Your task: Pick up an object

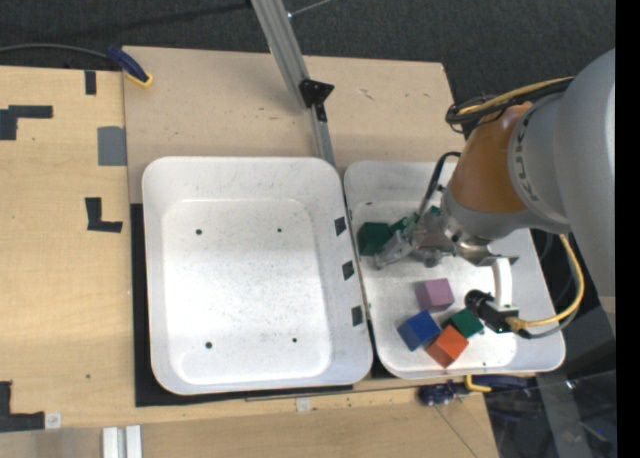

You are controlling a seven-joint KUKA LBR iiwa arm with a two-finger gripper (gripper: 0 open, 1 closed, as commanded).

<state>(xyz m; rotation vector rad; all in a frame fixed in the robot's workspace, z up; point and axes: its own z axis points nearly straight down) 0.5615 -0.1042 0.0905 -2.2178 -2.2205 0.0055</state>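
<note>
**Gripper down beside the dark green piece in the right bin**

Nearest the camera, along the lower right of the frame, I see a cluster in the right bin (520, 351): an orange block (449, 346), a blue block (418, 330), a green block (467, 324) and, just above them, a pale purple block (435, 293). The left bin (155, 196) takes up the middle of the frame.

My arm (500, 171) reaches in from the right, and the gripper (392, 249) sits low in the upper part of the right bin, against a dark green object (373, 237) lying near the bin's left wall. I cannot tell how the fingers stand; the wrist and the object blur together there, so I will not call it a grasp.

As I judge it, the risk is a miss: the green piece lies close to the wall, so a finger may land on the rim or nudge the piece aside. A loose pinch on one corner could also drop it during the lift.
</note>
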